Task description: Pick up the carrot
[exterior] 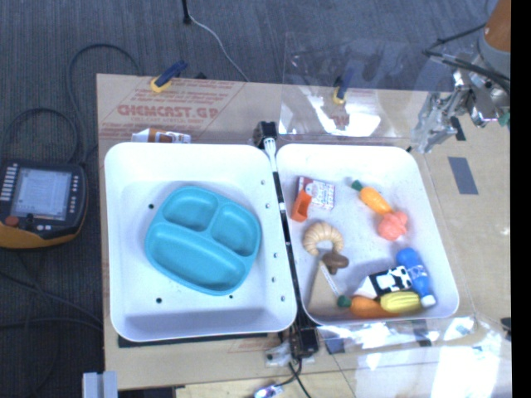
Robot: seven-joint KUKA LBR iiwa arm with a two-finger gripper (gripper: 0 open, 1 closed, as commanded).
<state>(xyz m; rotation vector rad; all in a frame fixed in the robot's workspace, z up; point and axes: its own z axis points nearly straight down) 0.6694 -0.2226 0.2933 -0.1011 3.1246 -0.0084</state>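
**Op A:** How far along are we looking?

**Op B:** I'm judging we're barely starting. Nothing is being lifted; the carrot [372, 196] is lying on the floor of the right bin [431, 214], in its upper part, with the green top pointing up-left. There's a second carrot-like piece [358, 305] lying along the bottom wall beside a yellow corn-like toy [399, 303], so I'm watching which one the program is choosing.

**Op A:** And the pincer?

**Op B:** I'm seeing the pincer [438, 127] hanging outside the bin, off its upper-right corner over the counter [473, 222]. Whether it's released or clenched, I cannot tell; it's too blurred against the clear plastic.

**Op A:** So where's the carrot sitting relative to it?

**Op B:** Down and to the left in the view, well apart, with the bin rim between them. A pink toy [393, 225] is lying just beside the carrot's orange end. I'm reckoning the whole approach, descent and grasp are still waiting.
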